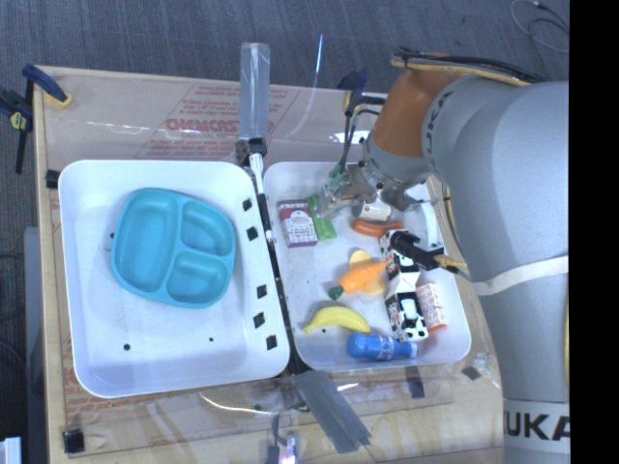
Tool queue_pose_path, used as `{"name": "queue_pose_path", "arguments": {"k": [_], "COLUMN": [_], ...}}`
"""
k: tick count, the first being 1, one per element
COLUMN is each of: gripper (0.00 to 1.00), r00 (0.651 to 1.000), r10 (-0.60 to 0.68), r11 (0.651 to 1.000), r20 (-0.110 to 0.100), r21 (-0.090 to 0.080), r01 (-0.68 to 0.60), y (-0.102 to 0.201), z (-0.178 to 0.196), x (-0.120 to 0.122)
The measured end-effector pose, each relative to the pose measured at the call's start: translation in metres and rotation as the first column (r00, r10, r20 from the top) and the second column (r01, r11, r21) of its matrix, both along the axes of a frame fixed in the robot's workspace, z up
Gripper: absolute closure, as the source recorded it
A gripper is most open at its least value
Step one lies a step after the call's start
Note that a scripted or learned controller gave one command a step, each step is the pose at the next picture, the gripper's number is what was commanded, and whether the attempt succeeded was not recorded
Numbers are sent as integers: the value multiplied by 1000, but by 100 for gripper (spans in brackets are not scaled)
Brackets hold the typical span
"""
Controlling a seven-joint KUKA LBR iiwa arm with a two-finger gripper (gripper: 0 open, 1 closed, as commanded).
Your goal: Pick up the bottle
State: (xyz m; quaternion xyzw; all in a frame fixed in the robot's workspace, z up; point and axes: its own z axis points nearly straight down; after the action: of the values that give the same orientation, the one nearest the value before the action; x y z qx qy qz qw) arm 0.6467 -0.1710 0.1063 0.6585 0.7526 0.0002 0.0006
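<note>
- Camera view: 2 white bins sit side by side on the surface (116, 114); the left bin (87, 336) holds a blue divided plate (174, 246) lying flat near its middle.
- The right bin (309, 351) holds a clutter of small things. The bottle (380, 347), blue, lies on its side along the near wall, just right of a yellow banana (336, 319).
- Above the banana lies an orange toy (365, 276), with a small yellow piece touching its top edge; what that piece is cannot be made out.
- A dark red box (298, 224) lies flat near the bin's left wall, with a green thing (323, 222) just beside it, partly covered by the hand.
- A black-and-white cow-patterned toy (408, 315) lies at the right, with a red-and-white thing touching it; their shapes overlap and are hard to separate.
- The arm (484, 182) reaches in from the right and hides the bin's far right corner.
- The hand (346, 193) sits low over the far part of the right bin, well apart from the bottle. Whether it is wide or narrow I cannot tell, as its metal parts blur into the clutter.
</note>
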Motion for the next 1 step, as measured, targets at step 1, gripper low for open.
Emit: {"name": "queue_pose_path", "arguments": {"k": [1], "gripper": [0], "r00": [1000], "r10": [0], "r11": [1000], "r20": [0], "r21": [0], "r01": [0], "y": [0], "z": [0], "x": [0]}}
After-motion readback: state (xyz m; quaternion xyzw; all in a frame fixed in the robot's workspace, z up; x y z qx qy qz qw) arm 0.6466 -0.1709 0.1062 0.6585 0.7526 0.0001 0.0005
